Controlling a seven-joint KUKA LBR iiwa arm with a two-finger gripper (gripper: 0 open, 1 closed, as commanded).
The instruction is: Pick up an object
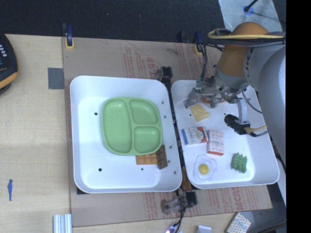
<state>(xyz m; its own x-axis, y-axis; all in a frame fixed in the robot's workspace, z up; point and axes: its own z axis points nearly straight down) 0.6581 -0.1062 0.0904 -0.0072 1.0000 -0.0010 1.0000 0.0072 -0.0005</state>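
Yellow slab (199, 112) of toy food lies flat on the floor of the white bin (260, 147) on the view's right, in its far half. It is the object nearest the claw (208, 97). The claw hangs just beyond the slab, at its far edge. I cannot tell whether the claw is released or clenched, and nothing can be seen held in it. The slab appears to lie free.

Just nearer the camera than the slab sits a small blue and white carton (194, 135), and beside that a red and white packet (215, 142). Further toward the camera from the slab lies a toy fried egg (204, 169). A green leafy piece (238, 162) lies to the right of the egg. To the slab's right is a black part with a yellowish lead (235, 124). Whether it belongs to the arm is unclear.

Above and to the right of the slab rises the grey arm with its orange band (240, 50).

Left of the slab, across the two rims, the second white bin (87, 130) holds a green divided plate (131, 125). An orange block (146, 159) and a brown piece (162, 156) touch the plate's near edge.

Both bins rest on a cardboard sheet (121, 57) laid over the pale wooden surface (29, 130).
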